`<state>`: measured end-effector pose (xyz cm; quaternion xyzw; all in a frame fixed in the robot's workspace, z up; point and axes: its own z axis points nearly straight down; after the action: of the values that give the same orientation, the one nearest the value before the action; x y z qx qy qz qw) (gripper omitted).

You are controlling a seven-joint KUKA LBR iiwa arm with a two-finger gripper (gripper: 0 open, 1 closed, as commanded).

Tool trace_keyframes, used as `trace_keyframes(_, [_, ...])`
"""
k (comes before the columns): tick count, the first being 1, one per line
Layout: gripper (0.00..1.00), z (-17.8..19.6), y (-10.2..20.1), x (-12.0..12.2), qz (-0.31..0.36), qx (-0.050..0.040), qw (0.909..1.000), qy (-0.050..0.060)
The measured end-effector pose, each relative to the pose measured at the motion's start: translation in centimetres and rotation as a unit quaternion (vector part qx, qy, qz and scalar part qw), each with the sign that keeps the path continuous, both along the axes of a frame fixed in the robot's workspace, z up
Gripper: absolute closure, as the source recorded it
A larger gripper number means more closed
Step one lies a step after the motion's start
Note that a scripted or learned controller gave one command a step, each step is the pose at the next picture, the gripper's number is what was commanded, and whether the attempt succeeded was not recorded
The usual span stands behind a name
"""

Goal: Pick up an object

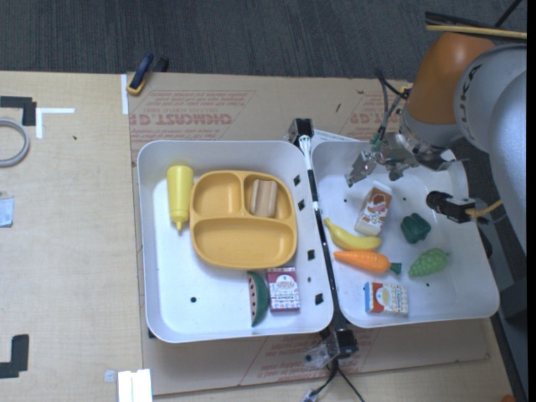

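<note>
My gripper (374, 168) hangs over the back part of the right bin (469, 308), its fingers spread open and nothing between them. Just in front of it lies a small white and red carton (374, 210). Further forward in that bin are a banana (352, 237), a carrot (364, 261), a dark green pepper (414, 227), a light green leafy piece (429, 262) and a small printed box (387, 298).
The left bin (159, 308) holds a yellow divided plate (243, 241) with a tan cylinder (264, 197) in one compartment, a yellow bottle (178, 193), a watermelon slice (258, 298) and a red box (284, 290). The arm's grey and orange body (469, 74) fills the upper right.
</note>
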<state>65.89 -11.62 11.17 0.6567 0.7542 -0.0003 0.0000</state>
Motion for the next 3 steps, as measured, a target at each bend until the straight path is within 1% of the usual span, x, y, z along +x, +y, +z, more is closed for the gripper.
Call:
trace_keyframes(1, [0.0,-1.7,-0.9,-4.6,0.087,-0.0006,0.9962,-0.003])
trace_keyframes(2, [1.0,-0.7,-0.9,-4.5,0.086,-0.001,0.9963,-0.005])
trace_keyframes(3, [0.0,-0.7,-0.9,-4.5,0.086,-0.001,0.9963,-0.005])
